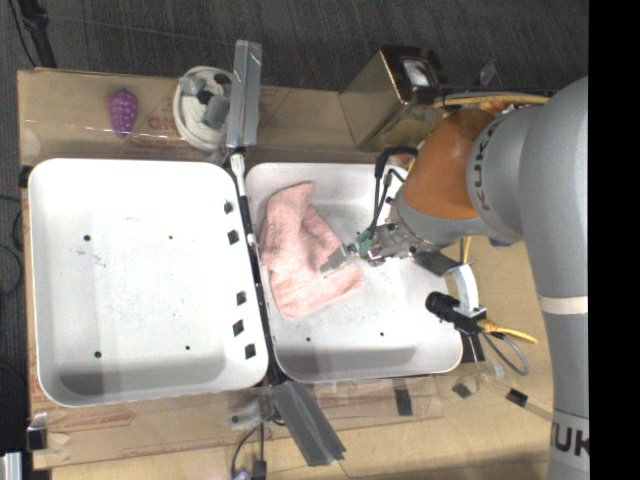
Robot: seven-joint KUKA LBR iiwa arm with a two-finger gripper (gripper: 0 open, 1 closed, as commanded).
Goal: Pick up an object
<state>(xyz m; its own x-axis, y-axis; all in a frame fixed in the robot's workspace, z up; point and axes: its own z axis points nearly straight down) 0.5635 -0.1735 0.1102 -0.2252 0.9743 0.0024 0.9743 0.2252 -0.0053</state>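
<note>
A crumpled pink cloth (pixel 298 248) lies in the left half of the right bin (pixel 345 360). My gripper (pixel 343 256) reaches in from the right, low over the bin, with its fingertips at the cloth's right edge. One pale finger (pixel 334 259) rests on or just over the cloth's fold. The grey arm with its orange band (pixel 445 173) hangs above the bin's right side and hides part of the floor there.
The left bin (pixel 130 278) is next to it, parted by a ridge with black clips (pixel 243 268). Behind the bins on the cardboard are a purple grape-like toy (pixel 123 111), a white coil of cable (pixel 200 103) and a tan box (pixel 395 93).
</note>
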